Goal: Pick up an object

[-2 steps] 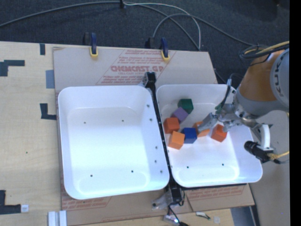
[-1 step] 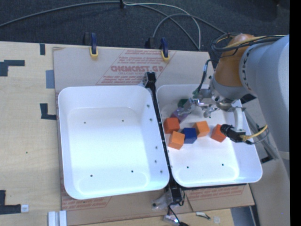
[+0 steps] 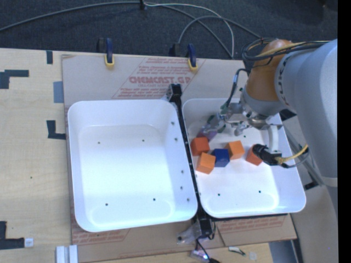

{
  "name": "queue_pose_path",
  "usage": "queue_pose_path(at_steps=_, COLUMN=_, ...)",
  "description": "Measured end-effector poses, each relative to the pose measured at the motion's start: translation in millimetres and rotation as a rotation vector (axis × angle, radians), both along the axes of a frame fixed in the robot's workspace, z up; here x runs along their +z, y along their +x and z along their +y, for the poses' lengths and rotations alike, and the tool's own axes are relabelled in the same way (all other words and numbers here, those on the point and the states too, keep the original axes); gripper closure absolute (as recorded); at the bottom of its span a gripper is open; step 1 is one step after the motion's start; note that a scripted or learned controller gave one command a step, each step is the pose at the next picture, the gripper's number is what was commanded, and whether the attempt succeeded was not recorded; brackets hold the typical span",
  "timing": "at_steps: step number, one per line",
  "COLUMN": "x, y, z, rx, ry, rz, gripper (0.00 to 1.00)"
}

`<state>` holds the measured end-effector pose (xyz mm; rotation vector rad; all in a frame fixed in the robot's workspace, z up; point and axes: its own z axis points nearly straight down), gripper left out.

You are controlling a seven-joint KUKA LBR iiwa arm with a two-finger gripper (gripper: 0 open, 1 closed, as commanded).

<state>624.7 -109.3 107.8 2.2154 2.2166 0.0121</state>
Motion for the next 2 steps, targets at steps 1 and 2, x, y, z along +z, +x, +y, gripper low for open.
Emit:
queue_pose_path(at_steps=1, x=-2.7, y=-7.9, z=3.0, rx=0.001, ry=-0.001, rz=0.001, gripper=0.00)
queue_pose_path(at_steps=2, x=-11.5, y=11.3, z=5.0, rx=-0.001, ry=0.000, rz=0.011, gripper=0.00)
